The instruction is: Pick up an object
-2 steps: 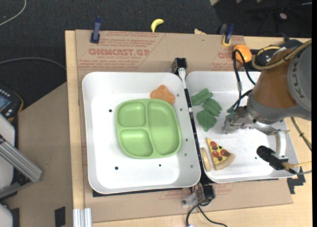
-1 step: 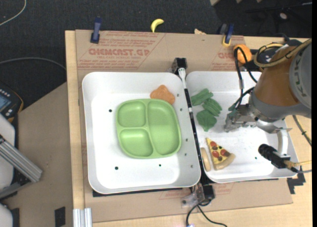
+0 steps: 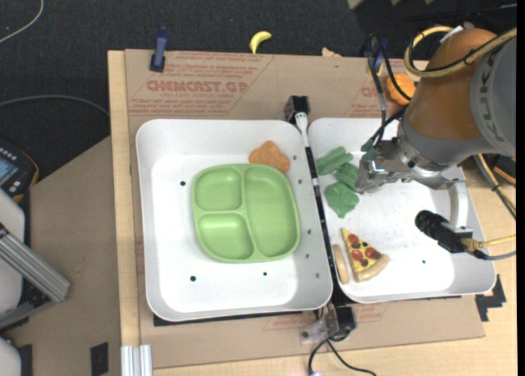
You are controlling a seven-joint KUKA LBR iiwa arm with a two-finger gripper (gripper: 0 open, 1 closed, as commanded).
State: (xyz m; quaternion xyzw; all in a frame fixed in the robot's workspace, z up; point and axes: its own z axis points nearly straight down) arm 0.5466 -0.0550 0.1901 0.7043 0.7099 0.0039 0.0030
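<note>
There are two white bins (image 3: 160, 226) (image 3: 435, 284), one green plate (image 3: 246, 212), one orange piece (image 3: 269, 155) and one pizza slice (image 3: 363, 255). Green pieces (image 3: 340, 199) number about three, bunched too closely to be sure. There is one banana (image 3: 260, 39).

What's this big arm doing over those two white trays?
A grey and orange robot arm reaches in from the right, its end effector over the right-hand white bin, beside some green leaf-shaped pieces. A toy pizza slice lies towards that bin's front. The left-hand white bin holds a green divided plastic plate and an orange lump at the plate's far edge. Whether anything is gripped is unclear.
</note>
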